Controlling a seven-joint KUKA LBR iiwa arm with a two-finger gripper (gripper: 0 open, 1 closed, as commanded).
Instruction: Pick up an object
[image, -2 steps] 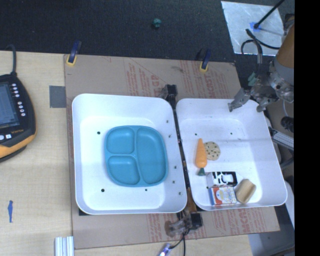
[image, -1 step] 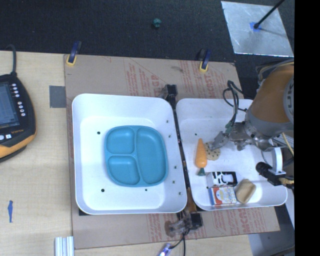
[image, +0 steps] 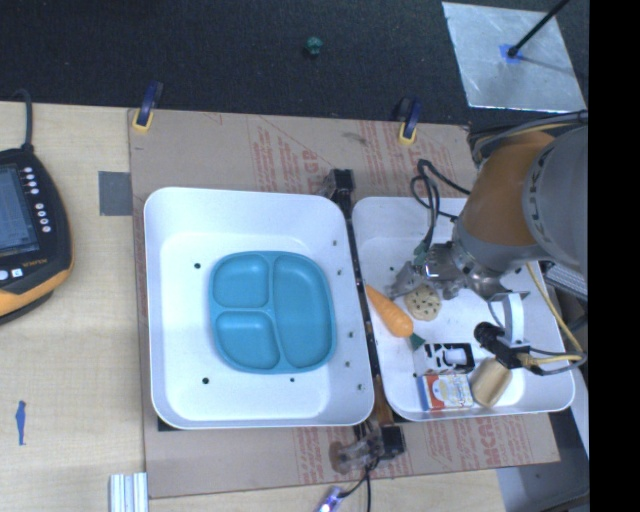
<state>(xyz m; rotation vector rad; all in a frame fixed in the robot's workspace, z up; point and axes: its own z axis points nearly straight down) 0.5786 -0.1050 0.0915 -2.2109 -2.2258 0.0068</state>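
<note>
Bins are set side by side on the counter (image: 90, 330), left bin (image: 170, 390) and right bin (image: 385, 390), with their inner edges nearly touching. A blue divided plate (image: 271, 310) is seen in the middle of the left bin, with bare white floor left all round it, widest along the far and left walls.

The right bin is much more crowded. A carrot (image: 388, 311) is laid at a slant right against the inner edge, and a round cookie with dark chips (image: 424, 300) is found just beside it. The hand (image: 428, 272) is seen low over the cookie, and how far open it is can't be told, nor can anything be made out between its parts. A small printed packet (image: 446, 390) and a tan block (image: 490, 380) are crammed along the near wall, with a black-and-white piece (image: 447, 353) just behind them. Most of the right side is covered by the arm (image: 520, 200), so little room is left there. A pendant (image: 25, 235) is parked at the counter's left edge
</note>
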